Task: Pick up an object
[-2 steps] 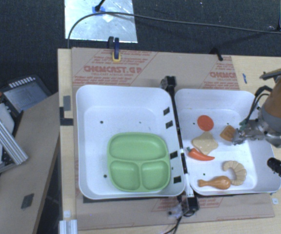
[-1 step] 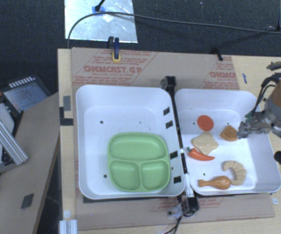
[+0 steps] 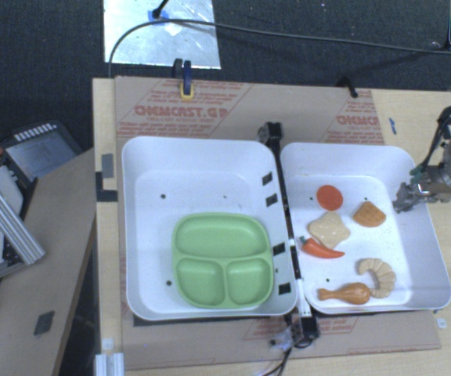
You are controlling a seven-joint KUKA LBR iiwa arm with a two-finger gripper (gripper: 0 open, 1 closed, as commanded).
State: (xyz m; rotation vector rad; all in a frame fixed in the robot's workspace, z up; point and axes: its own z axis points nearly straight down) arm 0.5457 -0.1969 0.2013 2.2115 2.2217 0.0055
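Observation:
The right bin (image 3: pixel 413 233) holds several toy foods: a red round piece (image 3: pixel 330 197), an orange chunk (image 3: pixel 369 214), a beige piece (image 3: pixel 328 229), a red chili pepper (image 3: pixel 321 249), a shrimp (image 3: pixel 377 274) and a brown drumstick (image 3: pixel 345 293). My gripper (image 3: pixel 406 197) hovers at the right bin's right rim, to the right of the orange chunk and apart from it. Nothing shows between its tips.
A green three-compartment plate (image 3: pixel 221 258) lies in the left bin (image 3: pixel 155 178). Black clips run down the divider (image 3: pixel 284 225) between the bins. A metal sheet (image 3: pixel 163 20) and cables lie behind the bench; equipment stands at the left.

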